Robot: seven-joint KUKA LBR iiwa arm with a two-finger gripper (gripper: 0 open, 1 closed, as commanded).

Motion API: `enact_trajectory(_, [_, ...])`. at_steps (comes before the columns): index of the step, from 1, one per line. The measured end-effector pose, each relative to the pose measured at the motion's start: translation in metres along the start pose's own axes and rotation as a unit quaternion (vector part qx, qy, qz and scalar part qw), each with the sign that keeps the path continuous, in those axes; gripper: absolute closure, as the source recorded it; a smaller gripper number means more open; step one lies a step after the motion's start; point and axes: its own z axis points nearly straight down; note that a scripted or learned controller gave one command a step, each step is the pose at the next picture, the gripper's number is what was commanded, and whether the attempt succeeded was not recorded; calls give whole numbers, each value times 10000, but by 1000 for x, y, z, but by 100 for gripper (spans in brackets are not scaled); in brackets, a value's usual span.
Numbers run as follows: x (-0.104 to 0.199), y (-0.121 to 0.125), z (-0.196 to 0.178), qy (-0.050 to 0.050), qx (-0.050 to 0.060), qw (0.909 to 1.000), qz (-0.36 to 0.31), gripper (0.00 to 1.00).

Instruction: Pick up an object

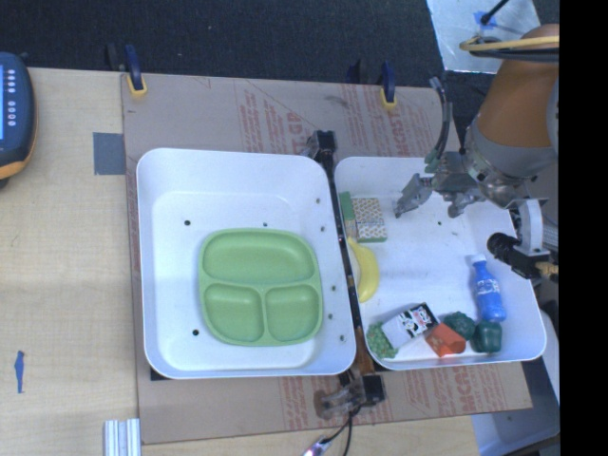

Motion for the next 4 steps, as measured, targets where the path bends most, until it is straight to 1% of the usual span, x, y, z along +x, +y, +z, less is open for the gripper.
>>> enact_trajectory(1, [43, 11, 17, 5, 13, 10000, -23, 0])
enact_trajectory(2, [58, -23, 16, -2, 19, 10000, -3, 0])
enact_trajectory(3, [-36, -69, 100, -17, 51, 10000, 43, 0])
enact_trajectory(4, [-79, 70, 86, -19, -49, 10000, -5, 0])
